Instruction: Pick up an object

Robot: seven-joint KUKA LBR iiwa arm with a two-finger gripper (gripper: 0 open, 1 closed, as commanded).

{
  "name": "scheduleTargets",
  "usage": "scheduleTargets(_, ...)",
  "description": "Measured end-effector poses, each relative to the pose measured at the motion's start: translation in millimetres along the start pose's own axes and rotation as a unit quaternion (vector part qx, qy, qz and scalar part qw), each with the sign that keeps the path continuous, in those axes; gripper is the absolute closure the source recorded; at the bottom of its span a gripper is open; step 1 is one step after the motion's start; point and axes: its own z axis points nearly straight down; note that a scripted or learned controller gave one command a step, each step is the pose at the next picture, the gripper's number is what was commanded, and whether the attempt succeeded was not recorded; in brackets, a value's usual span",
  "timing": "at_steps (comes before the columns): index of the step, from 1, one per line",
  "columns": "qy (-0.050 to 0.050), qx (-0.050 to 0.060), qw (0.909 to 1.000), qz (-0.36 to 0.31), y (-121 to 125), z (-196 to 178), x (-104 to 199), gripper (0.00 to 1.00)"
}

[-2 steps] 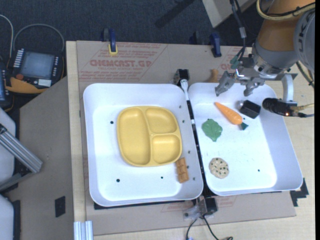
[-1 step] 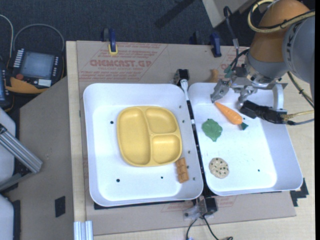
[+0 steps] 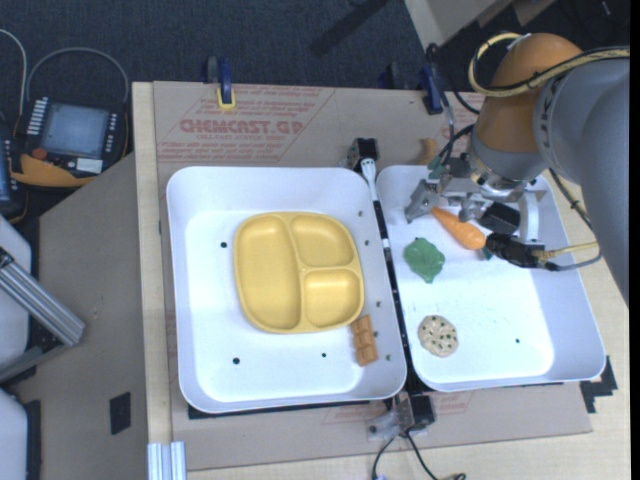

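While gripper hangs over carrot, finger state untellable; carrot could roll toward broccoli, spoiling the grasp.

Red "CHEMCAST GP" printed on brown board.

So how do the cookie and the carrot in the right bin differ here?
The cookie is round, flat and tan with dark specks; the carrot is long, tapered and orange. The cookie lies near the front of the right bin, apart from everything; the carrot lies at the back, right under the gripper. The green piece sits between them. Both rest on the same bin floor.
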Motion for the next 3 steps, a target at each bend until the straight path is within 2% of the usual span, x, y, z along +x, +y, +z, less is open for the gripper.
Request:
scheduleTargets(1, -0.001, -0.004, 1.0000, 0.000, 2, -15, 0, 1.00)
scheduleTargets(2, -0.002, -0.007, 1.0000, 0.001, -1, -74, -9, 1.00)
scheduleTargets(3, -0.001, -0.006, 1.0000, 0.000, 0, -109, -9, 1.00)
